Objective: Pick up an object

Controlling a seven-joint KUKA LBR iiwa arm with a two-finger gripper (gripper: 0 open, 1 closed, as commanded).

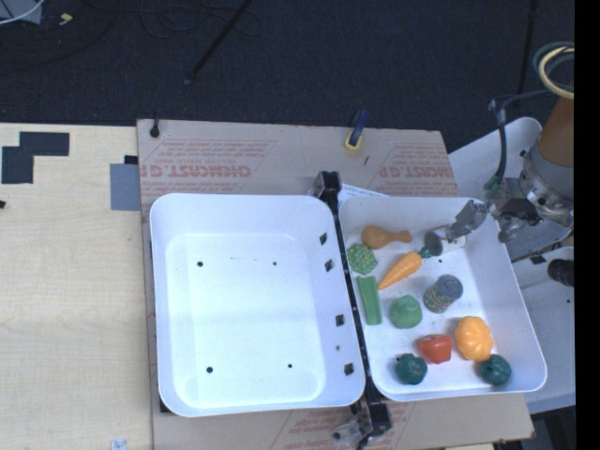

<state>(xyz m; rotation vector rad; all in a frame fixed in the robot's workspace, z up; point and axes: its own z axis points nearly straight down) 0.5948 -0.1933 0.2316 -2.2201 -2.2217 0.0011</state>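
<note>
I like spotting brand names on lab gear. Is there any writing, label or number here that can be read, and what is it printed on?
Red print on the cardboard sheet under the bins, upside down in this view, repeated at left and right: too blurred to read with confidence.
More red print on the cardboard's front edge: too small to read.
Nothing readable on the white bins or the toy food.

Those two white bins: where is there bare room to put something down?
The left bin offers open white floor wall to wall. The right bin is crowded through its middle and front, from the carrot to the red pepper; its upper right corner is bare.
</note>
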